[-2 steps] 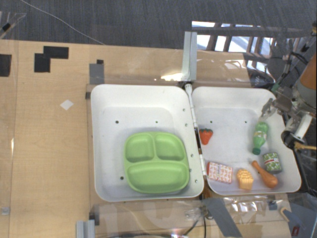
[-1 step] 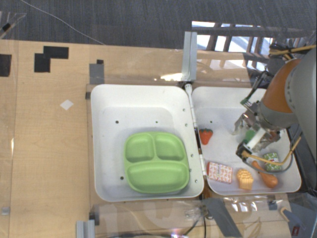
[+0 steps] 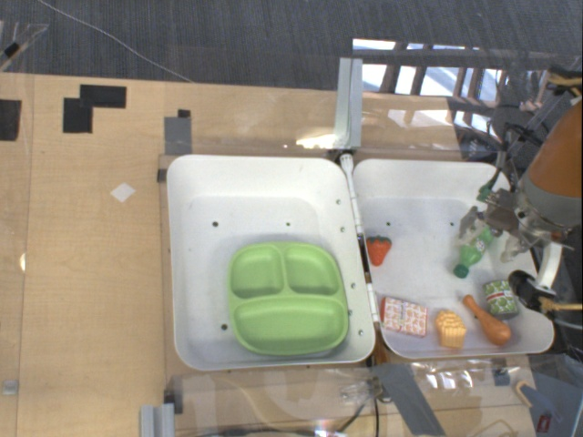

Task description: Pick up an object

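Two white bins sit side by side on the bench, and the arm (image 3: 556, 167) leans in over the right bin (image 3: 410, 198) from its right edge, orange band up, wrist angled down and to the left. The gripper (image 3: 487, 226) hangs low over the right half of that bin, right at the green bottle (image 3: 471, 255), which lies tilted just beneath it. Whether the bottle sits between the fingers cannot be told, so no grasp can be called. Along the bin's near edge sit a patterned packet (image 3: 404, 316), a yellow corn piece (image 3: 450, 329), an orange carrot (image 3: 486, 320) and a small green can (image 3: 500, 299) near the right corner. A strawberry (image 3: 379, 248) rests by the left wall. Over in the left bin (image 3: 246, 189), a green divided plate (image 3: 289, 297) lies toward the near edge.
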{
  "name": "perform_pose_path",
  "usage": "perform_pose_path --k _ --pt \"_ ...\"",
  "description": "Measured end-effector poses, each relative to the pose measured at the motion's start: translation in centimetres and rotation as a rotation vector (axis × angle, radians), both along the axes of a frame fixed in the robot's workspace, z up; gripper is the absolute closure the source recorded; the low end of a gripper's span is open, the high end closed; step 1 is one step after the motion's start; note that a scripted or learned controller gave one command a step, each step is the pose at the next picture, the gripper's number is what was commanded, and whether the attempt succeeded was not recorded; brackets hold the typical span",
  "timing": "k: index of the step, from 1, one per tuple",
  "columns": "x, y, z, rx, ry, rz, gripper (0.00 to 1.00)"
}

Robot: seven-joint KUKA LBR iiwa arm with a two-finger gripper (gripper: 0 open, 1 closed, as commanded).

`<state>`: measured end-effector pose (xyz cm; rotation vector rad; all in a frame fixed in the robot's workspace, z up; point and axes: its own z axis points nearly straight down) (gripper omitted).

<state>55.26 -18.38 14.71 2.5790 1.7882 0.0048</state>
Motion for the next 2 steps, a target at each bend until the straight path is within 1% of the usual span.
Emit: perform_pose_path --k 1,2 --pt "-3.1 -0.1 -5.6 0.002 -0.009 -0.319 0.00" --pt "-2.7 0.0 -4.4 0.004 -0.017 -0.316 1.00"
